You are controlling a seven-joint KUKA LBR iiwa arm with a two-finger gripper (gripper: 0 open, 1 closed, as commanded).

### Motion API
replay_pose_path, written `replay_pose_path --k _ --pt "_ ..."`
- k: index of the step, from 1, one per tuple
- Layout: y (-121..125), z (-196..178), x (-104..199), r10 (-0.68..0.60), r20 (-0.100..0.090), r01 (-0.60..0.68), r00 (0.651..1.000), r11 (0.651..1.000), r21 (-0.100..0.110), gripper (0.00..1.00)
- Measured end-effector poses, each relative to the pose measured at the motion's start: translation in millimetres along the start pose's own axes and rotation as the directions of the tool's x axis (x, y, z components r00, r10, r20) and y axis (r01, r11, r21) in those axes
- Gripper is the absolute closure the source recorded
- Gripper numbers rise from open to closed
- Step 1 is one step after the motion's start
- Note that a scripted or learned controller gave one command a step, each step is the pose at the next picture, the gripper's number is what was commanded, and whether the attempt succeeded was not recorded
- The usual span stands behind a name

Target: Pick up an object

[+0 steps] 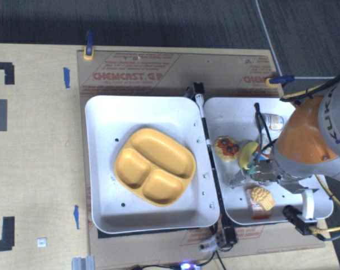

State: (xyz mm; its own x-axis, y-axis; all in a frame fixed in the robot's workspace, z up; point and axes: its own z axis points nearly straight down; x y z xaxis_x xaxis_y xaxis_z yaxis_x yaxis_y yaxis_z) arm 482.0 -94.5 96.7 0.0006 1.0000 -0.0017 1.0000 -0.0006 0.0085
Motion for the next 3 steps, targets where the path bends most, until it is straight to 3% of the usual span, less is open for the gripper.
replay_pose_path --k 1,2,3 --pt "-2 11 0 -0.001 -0.003 0.001 1.000 1.000 0.008 0.00" --pt "0 0 -1 0.000 0.000 0.000 1.000 1.000 0.000 1.00" --pt "0 0 -1 0.000 0.000 0.000 1.000 1.000 0.001 0.00"
